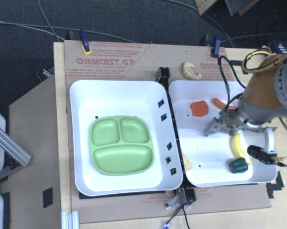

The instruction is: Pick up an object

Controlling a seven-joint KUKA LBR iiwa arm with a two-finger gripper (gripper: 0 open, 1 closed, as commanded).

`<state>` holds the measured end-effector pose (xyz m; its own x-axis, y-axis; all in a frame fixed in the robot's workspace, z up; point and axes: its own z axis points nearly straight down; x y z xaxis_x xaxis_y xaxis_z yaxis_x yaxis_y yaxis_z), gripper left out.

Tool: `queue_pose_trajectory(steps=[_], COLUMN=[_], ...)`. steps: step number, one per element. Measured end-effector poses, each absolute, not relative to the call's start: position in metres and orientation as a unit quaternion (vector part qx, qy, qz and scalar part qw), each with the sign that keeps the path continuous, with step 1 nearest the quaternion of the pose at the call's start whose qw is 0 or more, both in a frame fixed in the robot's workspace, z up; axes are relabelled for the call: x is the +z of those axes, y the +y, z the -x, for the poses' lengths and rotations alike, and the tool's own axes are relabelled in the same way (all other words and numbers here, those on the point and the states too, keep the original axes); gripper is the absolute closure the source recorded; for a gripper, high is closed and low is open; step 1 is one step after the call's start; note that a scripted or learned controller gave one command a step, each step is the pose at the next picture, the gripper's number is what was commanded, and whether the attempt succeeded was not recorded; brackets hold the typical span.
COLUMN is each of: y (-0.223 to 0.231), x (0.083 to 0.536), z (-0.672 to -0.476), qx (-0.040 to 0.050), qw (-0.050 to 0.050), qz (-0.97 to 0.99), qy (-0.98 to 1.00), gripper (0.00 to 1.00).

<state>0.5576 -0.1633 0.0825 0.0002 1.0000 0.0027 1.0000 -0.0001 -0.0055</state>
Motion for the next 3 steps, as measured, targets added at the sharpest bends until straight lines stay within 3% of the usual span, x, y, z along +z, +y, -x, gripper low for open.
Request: queue_pose_trajectory(steps=[1, 3], y=[-0.164, -0.154], x=[0.096, 0.193], z=[-0.559, -0.564], qx=[-0.0005, -0.0017], qw=[0.001, -0.003], qz=[0.707, 0.707], qy=[-0.707, -0.708], gripper=[1.00, 1.00])
